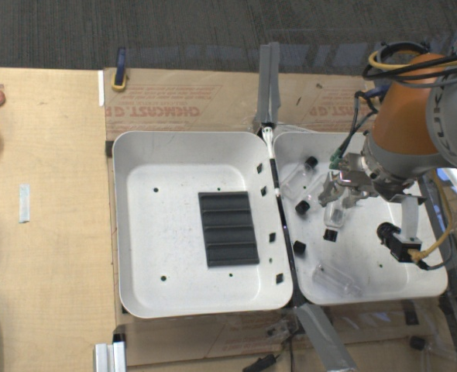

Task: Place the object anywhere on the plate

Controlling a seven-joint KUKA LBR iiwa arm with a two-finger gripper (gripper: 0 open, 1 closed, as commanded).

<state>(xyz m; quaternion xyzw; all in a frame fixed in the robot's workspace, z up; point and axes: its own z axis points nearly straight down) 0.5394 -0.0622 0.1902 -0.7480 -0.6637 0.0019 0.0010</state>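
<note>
The plate (228,229) is a black ribbed rectangle lying flat in the middle of the left bin (135,208). My gripper (335,200) hangs over the middle of the right bin (414,285), below the orange wrist band. Directly under it is a clear tube-like object with a black cap (333,222), its black end pointing toward the front. Whether that object is in the gripper's grasp or lying on the bin floor cannot be made out. The gripper is well to the right of the plate, across the wall between the bins.
More clear pieces with black caps lie in the right bin: one near the divider (301,205), one at the back (310,162), one at the front (337,279). A black cable connector (395,240) hangs off the arm at the right.
</note>
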